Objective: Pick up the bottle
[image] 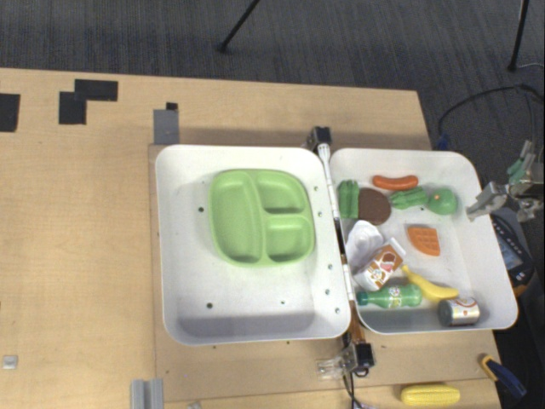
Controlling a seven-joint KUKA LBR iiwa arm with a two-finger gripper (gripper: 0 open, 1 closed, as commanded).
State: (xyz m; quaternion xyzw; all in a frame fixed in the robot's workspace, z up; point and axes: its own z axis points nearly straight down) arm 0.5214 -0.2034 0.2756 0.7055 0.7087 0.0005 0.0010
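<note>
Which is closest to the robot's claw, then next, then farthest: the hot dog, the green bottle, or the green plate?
From the gripper at the right edge:
1. Hot dog, far side of the right bin.
2. Green bottle, near side of the right bin.
3. Green plate, in the left bin.

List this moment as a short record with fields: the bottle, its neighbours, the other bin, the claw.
bottle: green bottle, lying on its side near the front wall of the right bin
neighbours: banana touching it at the cap end, snack packet just behind, can to its right
left bin: left bin holds a green divided tray
claw: claw at the right bin's right rim, far from the bottle, nothing visibly in it
task state: bottle not yet picked up
</note>
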